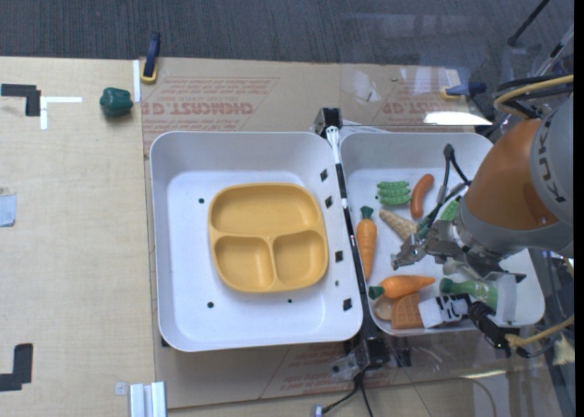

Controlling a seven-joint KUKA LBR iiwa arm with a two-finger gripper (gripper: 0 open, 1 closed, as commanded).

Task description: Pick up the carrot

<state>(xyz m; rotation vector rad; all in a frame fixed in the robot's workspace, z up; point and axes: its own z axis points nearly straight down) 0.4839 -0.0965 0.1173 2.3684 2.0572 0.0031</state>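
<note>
Two orange carrots lie in the right bin [511, 310]. One carrot [366, 240] lies lengthwise along the bin's left wall, its green top pointing to the far side. The other carrot [407, 286] lies crosswise near the front, its green top to the left. My gripper [412, 251] reaches in from the right and hangs between them, just above the crosswise carrot and right of the lengthwise one. Nothing shows in its grasp.
The right bin also holds a green vegetable [394, 192], a red sausage [421, 194], a beige cone [396, 222], a bread slice [405, 313] and a green bottle [467, 289]. In the left bin [173, 251] sits a yellow divided plate [269, 235]. A green lump [116, 102] lies on the bench.
</note>
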